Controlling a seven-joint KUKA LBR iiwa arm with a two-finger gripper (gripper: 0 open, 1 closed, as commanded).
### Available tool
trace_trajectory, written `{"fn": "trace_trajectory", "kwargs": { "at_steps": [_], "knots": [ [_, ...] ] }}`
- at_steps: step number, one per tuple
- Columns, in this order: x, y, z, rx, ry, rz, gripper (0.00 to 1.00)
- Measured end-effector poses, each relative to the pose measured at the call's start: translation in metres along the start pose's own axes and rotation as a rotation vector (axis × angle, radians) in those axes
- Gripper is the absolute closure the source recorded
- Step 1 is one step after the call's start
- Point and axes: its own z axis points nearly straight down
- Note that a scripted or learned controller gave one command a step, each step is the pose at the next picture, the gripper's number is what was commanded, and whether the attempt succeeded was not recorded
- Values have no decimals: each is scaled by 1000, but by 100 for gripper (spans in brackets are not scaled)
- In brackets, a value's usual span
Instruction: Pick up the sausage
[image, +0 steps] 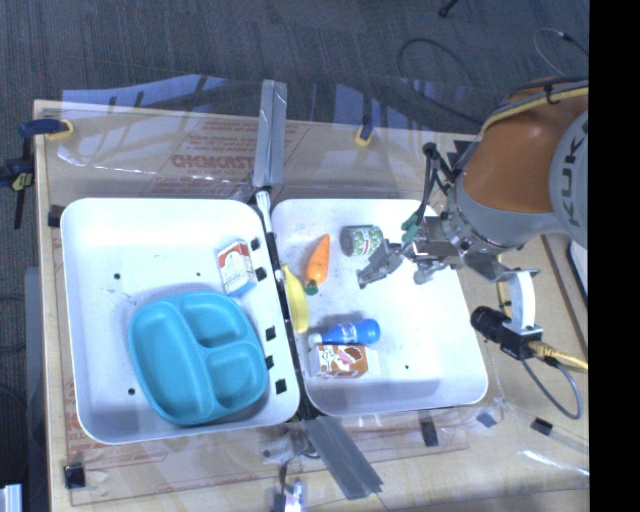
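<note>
Wooden bench (150, 150) under clear plastic sheet (330, 110), bearing two white bins: right bin (440, 375) beneath the gripper (400, 262), left bin (85, 300) well beyond, touching along a shared edge.

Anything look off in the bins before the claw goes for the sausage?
The banana lies wedged along the divider at the right bin's left wall, and the bottle lies on its side. No spill or damage shows.
</note>
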Motion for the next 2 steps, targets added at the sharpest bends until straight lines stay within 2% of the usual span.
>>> {"fn": "trace_trajectory", "kwargs": {
  "at_steps": [1, 2],
  "knots": [
    [13, 31, 188, 2, 1, 28, 0],
    [-40, 96, 153, -5, -1, -76, 0]
  ]
}}
